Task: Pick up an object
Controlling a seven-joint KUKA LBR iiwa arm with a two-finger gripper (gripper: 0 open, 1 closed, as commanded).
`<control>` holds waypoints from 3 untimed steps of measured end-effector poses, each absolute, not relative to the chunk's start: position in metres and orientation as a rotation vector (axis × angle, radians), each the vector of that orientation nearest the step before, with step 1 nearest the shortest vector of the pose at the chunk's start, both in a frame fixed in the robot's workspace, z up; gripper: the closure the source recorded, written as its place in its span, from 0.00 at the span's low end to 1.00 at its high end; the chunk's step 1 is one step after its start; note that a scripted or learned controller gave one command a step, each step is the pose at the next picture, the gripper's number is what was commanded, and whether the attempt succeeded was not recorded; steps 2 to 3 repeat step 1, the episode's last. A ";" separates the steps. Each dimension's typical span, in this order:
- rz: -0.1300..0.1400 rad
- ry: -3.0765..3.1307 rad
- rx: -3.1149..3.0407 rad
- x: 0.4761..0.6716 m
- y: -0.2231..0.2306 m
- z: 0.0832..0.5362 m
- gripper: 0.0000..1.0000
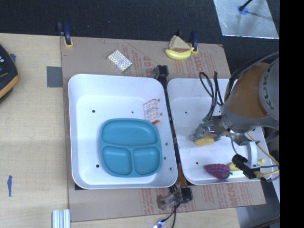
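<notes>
We count two white bins on the bench, the left bin (76, 127) holding one blue tray (130, 146) and one small packet (152, 110), the right bin (187, 99) holding one purple grape bunch (217, 170) and one yellow piece (205, 140) just beside our claw (207, 129).

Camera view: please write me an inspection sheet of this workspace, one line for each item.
Surface: wooden bench with a cardboard sheet under two white bins, left bin and right bin.
Job's things: blue divided tray and small red-printed packet in the left bin; yellow piece and purple grapes toy in the right bin.
Clutter: banana toy and patterned packet on the cardboard, outside the bins.
Gripper: gripper low in the right bin, at the yellow piece; a hold cannot be judged.
Cables: black cables looping along the arm.
Surroundings: dark floor; yellow-black device at the left edge.
</notes>
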State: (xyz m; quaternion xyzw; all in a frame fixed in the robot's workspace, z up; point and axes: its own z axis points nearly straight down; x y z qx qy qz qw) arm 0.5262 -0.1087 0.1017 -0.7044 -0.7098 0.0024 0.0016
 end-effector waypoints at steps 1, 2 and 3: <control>0.000 -2.227 -2.214 0.544 -0.031 0.192 1.00; 0.000 -2.227 -2.214 0.544 -0.031 0.192 1.00; 0.000 -2.227 -2.214 0.544 -0.031 0.192 1.00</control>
